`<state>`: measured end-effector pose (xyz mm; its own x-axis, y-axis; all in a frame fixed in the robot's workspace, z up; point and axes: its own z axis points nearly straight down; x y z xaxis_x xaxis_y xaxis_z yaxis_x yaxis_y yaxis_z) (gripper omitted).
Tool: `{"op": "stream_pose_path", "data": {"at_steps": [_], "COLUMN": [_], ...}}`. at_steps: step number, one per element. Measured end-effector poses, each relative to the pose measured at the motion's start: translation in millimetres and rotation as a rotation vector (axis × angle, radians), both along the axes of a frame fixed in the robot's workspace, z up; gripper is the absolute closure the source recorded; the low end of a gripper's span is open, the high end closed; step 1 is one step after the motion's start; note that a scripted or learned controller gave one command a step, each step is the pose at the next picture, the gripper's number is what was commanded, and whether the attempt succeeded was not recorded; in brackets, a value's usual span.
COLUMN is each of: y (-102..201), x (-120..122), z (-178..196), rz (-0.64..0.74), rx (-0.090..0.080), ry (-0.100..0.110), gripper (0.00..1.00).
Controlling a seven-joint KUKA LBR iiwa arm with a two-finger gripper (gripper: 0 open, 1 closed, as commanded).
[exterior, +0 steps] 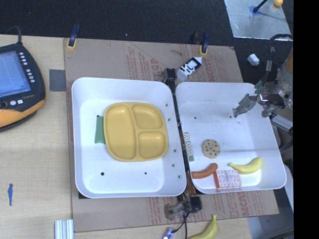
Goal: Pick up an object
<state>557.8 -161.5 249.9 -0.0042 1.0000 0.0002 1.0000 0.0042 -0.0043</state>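
At the lower right of the frame, you see the banana [246, 166], sausage [204, 171], red card [228, 179] and cookie [211, 148] lying loose near the right bin's [219, 96] front wall, none yet lifted. Farther back, the claw [245, 105] hangs over that bin's upper right, gripping nothing, its state unreadable, likely poised to descend.

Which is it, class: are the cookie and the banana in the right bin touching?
Apart. The camera view shows bare white bin floor between the cookie and the banana.
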Motion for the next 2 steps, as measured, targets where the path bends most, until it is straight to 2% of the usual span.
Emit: {"op": "stream_pose_path", "data": {"at_steps": [1,2], "y": [63.0,63.8], "x": [-22.7,-24.7], "z": [-122.8,-158.8], "rz": [0.003,0.002], "rx": [0.000,0.000], "ry": [0.002,0.002], "gripper": [0.00,0.00]}}
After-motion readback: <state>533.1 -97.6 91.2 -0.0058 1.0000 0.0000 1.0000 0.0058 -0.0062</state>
